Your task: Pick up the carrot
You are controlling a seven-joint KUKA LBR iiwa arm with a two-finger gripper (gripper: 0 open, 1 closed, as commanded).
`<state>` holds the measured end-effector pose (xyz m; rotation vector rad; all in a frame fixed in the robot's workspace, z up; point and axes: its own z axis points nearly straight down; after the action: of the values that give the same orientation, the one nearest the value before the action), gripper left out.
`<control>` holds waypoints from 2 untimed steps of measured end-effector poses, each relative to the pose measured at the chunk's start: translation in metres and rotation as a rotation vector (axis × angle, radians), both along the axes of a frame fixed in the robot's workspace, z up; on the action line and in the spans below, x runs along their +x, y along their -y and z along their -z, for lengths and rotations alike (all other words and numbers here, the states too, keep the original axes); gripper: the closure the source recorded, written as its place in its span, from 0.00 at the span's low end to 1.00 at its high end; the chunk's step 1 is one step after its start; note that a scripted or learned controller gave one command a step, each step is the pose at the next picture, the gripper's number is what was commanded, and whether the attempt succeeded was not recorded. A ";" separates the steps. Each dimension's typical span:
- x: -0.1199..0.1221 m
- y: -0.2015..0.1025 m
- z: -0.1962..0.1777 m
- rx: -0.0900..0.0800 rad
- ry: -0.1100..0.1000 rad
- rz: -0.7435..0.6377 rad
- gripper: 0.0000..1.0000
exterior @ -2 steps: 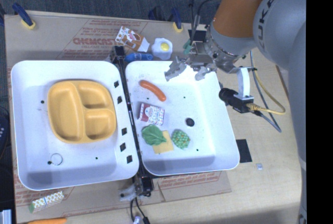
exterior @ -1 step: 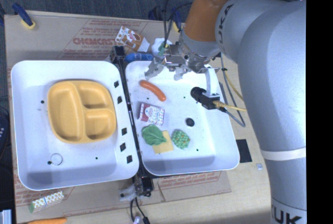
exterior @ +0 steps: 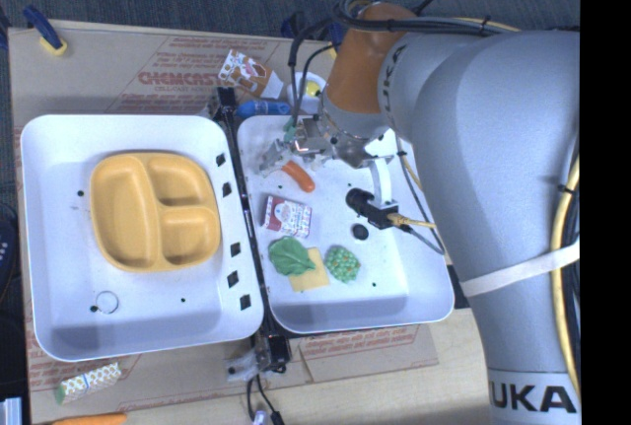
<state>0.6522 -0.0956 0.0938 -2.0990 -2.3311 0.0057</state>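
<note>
The carrot (exterior: 299, 177) is a small orange-red piece lying in the upper left part of the right bin (exterior: 419, 290). My gripper (exterior: 279, 154) is low over the same corner of that bin, just up and left of the carrot and close to it. Nothing is seen held in it. The grey arm with its orange band reaches in from the right and hides the bin's far right corner.
In the right bin, nearer the front, lie a red-and-white packet (exterior: 286, 215), a green leaf (exterior: 290, 255), a yellow slice (exterior: 310, 275) and a green pea cluster (exterior: 342, 263). The left bin (exterior: 44, 246) holds a yellow divided plate (exterior: 155, 209).
</note>
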 end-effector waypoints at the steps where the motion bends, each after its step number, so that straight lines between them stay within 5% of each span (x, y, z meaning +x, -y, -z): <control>1: 0.001 0.000 -0.011 -0.001 0.000 -0.004 1.00; 2: -0.046 -0.055 -0.098 -0.002 0.002 0.302 1.00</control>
<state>0.6067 -0.0408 0.1918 -2.4277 -1.9899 0.0054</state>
